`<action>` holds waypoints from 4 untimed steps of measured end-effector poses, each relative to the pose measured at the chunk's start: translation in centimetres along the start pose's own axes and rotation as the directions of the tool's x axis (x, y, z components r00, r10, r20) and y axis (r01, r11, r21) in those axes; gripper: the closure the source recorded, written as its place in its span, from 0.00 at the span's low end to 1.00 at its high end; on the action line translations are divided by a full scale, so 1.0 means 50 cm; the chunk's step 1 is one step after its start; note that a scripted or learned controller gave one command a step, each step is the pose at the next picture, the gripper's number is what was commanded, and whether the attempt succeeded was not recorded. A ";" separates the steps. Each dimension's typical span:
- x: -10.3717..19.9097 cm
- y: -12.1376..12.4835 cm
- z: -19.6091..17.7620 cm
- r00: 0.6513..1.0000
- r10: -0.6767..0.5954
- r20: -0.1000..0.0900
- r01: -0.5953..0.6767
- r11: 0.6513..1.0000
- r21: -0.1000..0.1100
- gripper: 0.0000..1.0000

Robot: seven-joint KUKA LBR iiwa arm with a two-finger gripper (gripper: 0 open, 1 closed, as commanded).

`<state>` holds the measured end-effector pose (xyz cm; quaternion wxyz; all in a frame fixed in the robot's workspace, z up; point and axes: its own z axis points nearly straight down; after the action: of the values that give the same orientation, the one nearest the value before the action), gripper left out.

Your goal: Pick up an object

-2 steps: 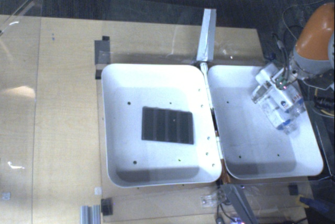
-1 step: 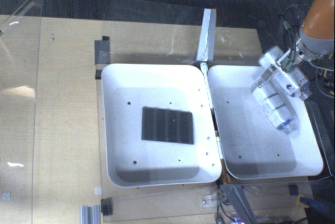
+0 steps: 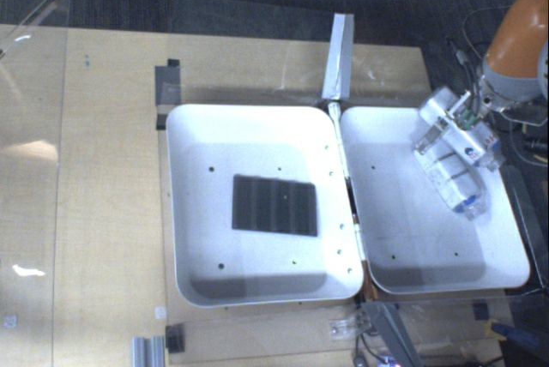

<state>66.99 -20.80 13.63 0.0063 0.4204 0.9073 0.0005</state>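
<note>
A dark, ridged rectangular pad [image 3: 274,205] lies flat in the middle of the left bin [image 3: 193,185]. My gripper [image 3: 463,199] hangs over the right bin [image 3: 386,219], in its upper right part, well away from the pad. Its clear plastic end reaches down toward the bin floor, where a small bluish spot shows at its tip. I cannot make out any object held in it. The grey arm with its orange band [image 3: 517,35] comes in from the upper right corner.
The two bins meet at a ridge [image 3: 347,185] in the middle. A grey metal bracket [image 3: 338,57] stands behind that ridge. Cables [image 3: 515,134] run beside the right bin's far edge. Wooden bench [image 3: 86,185] stretches to the left.
</note>
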 end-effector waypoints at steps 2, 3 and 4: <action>-0.006 -0.026 0.070 0.977 -0.215 -0.013 0.215 0.976 0.019 0.00; 0.068 -0.072 -0.056 0.935 -0.354 -0.004 0.354 0.935 -0.002 0.00; 0.014 -0.005 -0.099 0.924 -0.382 -0.002 0.382 0.924 -0.003 0.00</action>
<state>66.27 -20.41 18.57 0.0055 0.2355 0.9719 0.0010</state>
